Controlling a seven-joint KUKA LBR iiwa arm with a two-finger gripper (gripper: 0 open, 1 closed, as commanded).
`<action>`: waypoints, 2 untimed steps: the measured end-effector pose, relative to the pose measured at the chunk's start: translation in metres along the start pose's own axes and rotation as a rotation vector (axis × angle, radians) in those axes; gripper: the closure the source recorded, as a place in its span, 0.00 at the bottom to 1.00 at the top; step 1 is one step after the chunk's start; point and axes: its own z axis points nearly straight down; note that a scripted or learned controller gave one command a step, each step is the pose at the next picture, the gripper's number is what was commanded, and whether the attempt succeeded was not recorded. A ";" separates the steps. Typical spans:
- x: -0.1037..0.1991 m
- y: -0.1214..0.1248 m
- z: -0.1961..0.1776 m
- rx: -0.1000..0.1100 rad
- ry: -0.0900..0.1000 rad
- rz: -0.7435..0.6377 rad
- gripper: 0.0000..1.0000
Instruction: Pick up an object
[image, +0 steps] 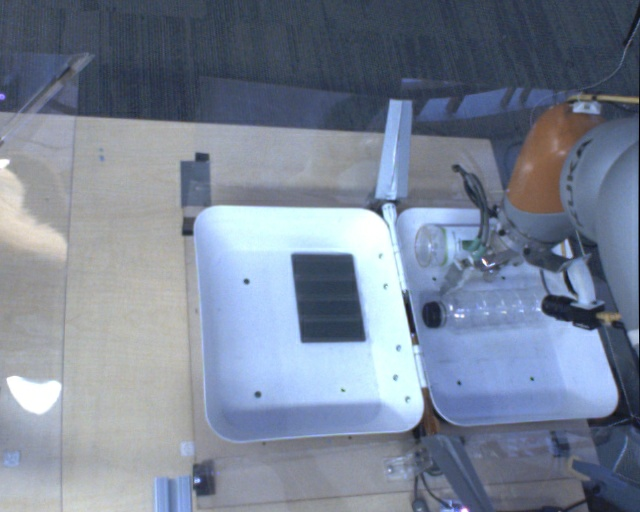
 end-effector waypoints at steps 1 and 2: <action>0.004 0.012 0.002 0.019 0.004 0.162 0.00; 0.039 -0.031 0.002 -0.090 -0.024 0.038 0.00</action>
